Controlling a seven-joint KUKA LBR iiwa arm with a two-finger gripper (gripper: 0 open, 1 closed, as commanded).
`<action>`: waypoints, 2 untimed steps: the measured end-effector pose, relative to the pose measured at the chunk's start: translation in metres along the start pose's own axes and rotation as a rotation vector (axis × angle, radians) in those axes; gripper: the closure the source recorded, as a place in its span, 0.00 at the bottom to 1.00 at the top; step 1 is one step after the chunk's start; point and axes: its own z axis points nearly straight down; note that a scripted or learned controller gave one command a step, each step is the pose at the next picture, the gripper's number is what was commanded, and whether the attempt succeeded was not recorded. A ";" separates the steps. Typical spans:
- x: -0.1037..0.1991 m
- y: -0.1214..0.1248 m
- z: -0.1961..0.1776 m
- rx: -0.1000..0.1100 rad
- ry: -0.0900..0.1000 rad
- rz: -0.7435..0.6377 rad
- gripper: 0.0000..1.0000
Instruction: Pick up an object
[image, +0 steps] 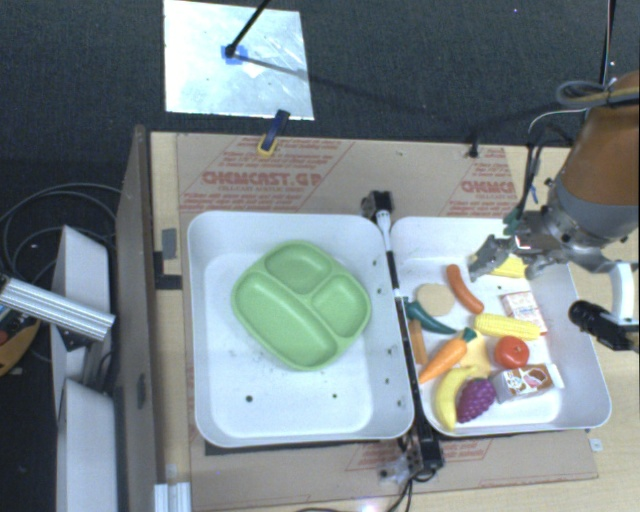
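Taking the right bin (580, 400) as the landmark: at its near edge lie a smooth curved banana (447, 392), a knobbly purple bunch of grapes (476, 398) touching it, and a flat printed carton (527, 381) just right of the grapes. Behind them sit a glossy red tomato (512, 351) and a tapered orange carrot (443, 359) with a green top, lying aslant toward the bin's left wall. A ridged yellow corn cob (508, 326) lies just behind the tomato, with a small pale packet (522, 305) beside it; its print is too small to read. Left of the corn are a dark green curved piece (430, 319), hard to identify, a round beige disc (434, 297) and a smooth orange-red sausage (464, 288).

Farther back in that bin, the gripper (505, 255) hangs over a yellow object (511, 267), which is mostly hidden under it. Whether the fingers are spread or closed cannot be told, and nothing is seen between them. The arm (600, 170), grey with an orange band, is cut off at the frame's right.

Left of the landmark bin, touching it, the left bin (220, 400) holds a matte green plate (302, 303) with three rounded compartments.
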 end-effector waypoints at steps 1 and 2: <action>-0.025 0.082 0.182 0.002 -0.001 -0.001 0.00; -0.025 0.083 0.163 -0.004 -0.001 -0.001 1.00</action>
